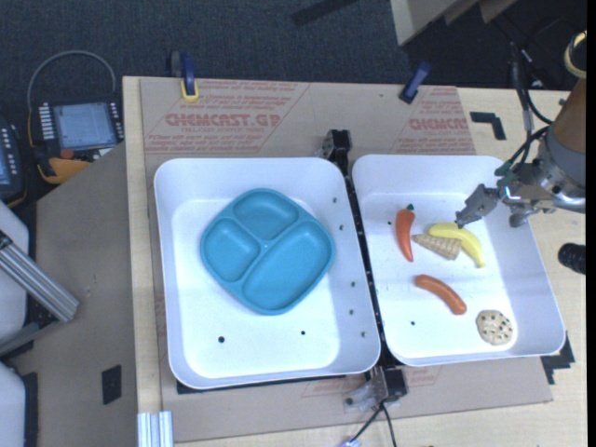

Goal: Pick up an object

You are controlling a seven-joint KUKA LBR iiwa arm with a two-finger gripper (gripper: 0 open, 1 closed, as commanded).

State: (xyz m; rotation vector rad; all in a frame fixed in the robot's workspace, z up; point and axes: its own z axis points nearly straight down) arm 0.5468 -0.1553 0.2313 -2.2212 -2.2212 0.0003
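The banana (458, 241) lies in the right bin (521, 343), touching a pale corn cob (438, 245) on its left, a red pepper (404, 234) beyond that. Nothing is lifted yet. The claw (484, 203) hovers just above the banana's upper end, holding nothing; how far it is open I cannot tell. A sausage (440, 293) and cookie (494, 326) lie nearer the bin's front rim, leaving open floor to the banana's right.
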